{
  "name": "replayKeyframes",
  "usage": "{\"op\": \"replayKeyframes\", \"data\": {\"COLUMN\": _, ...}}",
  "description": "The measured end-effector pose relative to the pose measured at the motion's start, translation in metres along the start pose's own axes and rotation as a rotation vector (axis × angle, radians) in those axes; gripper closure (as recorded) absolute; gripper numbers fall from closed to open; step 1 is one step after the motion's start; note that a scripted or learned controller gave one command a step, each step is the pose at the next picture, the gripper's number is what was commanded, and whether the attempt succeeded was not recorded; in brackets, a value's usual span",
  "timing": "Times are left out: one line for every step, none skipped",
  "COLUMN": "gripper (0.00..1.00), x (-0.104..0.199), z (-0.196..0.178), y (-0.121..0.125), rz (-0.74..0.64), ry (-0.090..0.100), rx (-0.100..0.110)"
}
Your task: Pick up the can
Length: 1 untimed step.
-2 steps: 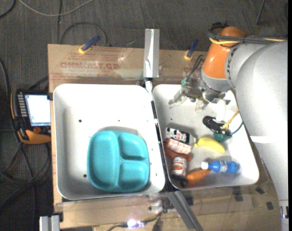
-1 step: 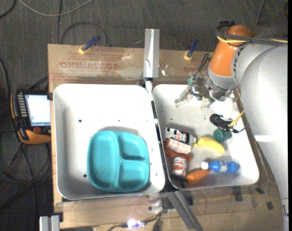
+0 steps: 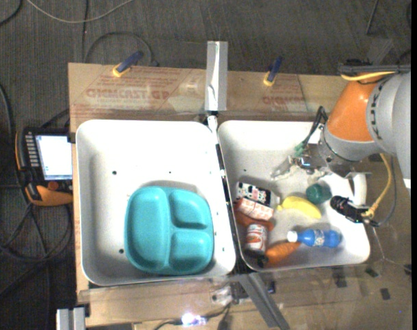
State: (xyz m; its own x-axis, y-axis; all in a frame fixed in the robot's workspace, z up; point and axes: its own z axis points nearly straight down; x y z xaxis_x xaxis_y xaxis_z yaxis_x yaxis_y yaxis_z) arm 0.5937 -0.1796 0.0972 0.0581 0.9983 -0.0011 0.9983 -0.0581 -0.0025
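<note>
Nearest the camera, along the front wall of the right white bin [image 3: 363,253], lies a row of small things: a red-and-white drinks can [image 3: 255,238] standing roughly upright near the bin's front left corner, an orange carrot-shaped toy [image 3: 282,253] lying just to its right, and a blue plastic bottle with a white cap [image 3: 315,238] on its side, cap pointing toward the carrot. Just behind the can, against the bin's left wall, a red-and-white packet [image 3: 253,209] lies flat, touching or nearly touching the can, and behind that sits a small black box with pale print [image 3: 253,193]. A yellow banana-like toy [image 3: 299,207] rests near the middle of the bin, with a teal round object [image 3: 318,192] just beside its right end.

In the left white bin [image 3: 91,184], a turquoise plastic divided tray [image 3: 170,230] with three compartments sits toward the front right corner.

From the right side, the grey arm with its orange band [image 3: 352,119] reaches over the back half of the right bin. Its hand [image 3: 299,162] hangs above bare bin floor, behind the banana and well apart from the can; the metal fingers look parted, with nothing between them.

Both bins rest on a brown board table [image 3: 146,88], with a yellow-and-blue clamp [image 3: 127,62] at its back edge.
</note>
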Motion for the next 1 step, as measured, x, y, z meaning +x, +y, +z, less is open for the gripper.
{"op": "replayKeyframes", "data": {"gripper": 0.00, "x": -0.0177, "z": 0.0077, "y": 0.0744, "rz": 0.095, "ry": 0.007, "rx": -0.004}}
